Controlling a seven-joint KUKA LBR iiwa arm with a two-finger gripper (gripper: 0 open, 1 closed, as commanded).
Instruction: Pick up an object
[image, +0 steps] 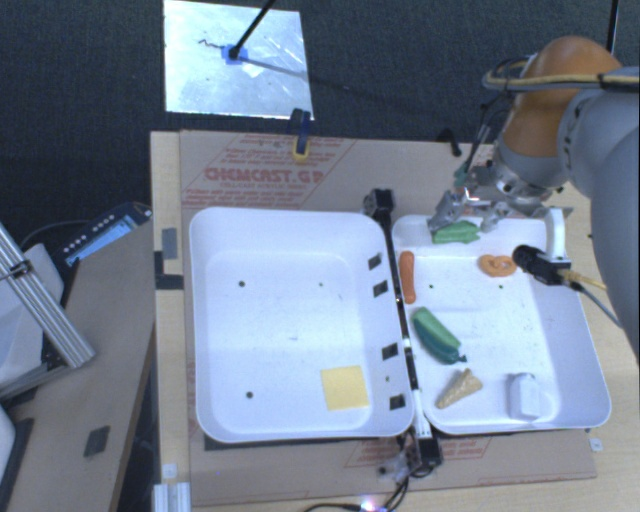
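My gripper (463, 222) hangs over the far edge of the right bin (580, 345), fingers spread open. A small light-green object (456, 234) lies right under the fingertips, by the bin's far wall; the fingers stand to either side of it and are not closed on it. Also in this bin are a thin orange stick (407, 276) by the left wall, a dark green pickle-shaped piece (437, 335), a tan cone (458, 387), a white block (523, 395) and a small orange piece (496, 264). A flat yellow square (344, 387) lies in the left bin (215, 300).
The divider with black clips (392, 300) runs between the two bins. A black cable end (540, 265) from the arm hangs over the right bin near the orange piece. A shiny sheet (238, 60) lies beyond the bench.
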